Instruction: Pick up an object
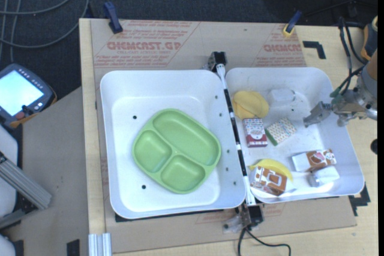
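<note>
While the objects are lying loose in the right bin point(336, 147) for easy reach, we are seeing the gripper point(316, 115) hovering empty, jaws spread, beside the white cup point(283, 99) we are likely targeting.

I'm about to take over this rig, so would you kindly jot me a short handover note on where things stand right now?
Gripper: hanging over the right bin near its far right side; nothing seen between its fingers.
Right bin holds: yellow object, white object, red-and-white packet, small patterned packet, brown-and-white carton on a yellow lid, two small cartons.
Left bin: green divided plate.
Done: nothing picked yet.
Left: choose an object, grasp and lift it.
</note>
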Controlling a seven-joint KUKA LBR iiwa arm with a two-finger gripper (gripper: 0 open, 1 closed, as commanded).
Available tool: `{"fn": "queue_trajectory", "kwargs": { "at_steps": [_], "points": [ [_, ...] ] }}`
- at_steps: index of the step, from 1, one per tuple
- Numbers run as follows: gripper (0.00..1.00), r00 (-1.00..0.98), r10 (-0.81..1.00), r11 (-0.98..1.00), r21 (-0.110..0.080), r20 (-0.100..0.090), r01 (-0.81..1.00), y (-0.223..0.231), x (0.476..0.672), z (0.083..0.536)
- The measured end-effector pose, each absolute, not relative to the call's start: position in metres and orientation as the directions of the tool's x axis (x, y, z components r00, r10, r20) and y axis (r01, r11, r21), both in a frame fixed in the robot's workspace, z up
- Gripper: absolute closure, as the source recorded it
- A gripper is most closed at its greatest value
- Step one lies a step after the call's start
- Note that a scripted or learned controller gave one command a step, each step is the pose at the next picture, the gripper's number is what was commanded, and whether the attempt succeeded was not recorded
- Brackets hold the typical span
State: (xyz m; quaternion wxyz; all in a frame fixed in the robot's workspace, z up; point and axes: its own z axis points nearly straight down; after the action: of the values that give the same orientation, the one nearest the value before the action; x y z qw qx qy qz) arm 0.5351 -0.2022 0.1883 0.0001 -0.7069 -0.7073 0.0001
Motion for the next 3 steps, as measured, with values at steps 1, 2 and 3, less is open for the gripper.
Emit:
{"fn": "queue_trajectory", "kwargs": {
  "at_steps": [1, 2, 3],
  "points": [
    [0.0, 0.0, 1.0, 0.0, -0.001, 0.0, 1.0, -0.205, 0.498, 0.084],
    [0.0, 0.004, 1.0, -0.004, 0.007, -0.01, 1.0, -0.113, 0.544, 0.086],
    [0.0, -0.001, 1.0, 0.001, 0.001, -0.001, 1.0, -0.094, 0.605, 0.085]
  ]
}}
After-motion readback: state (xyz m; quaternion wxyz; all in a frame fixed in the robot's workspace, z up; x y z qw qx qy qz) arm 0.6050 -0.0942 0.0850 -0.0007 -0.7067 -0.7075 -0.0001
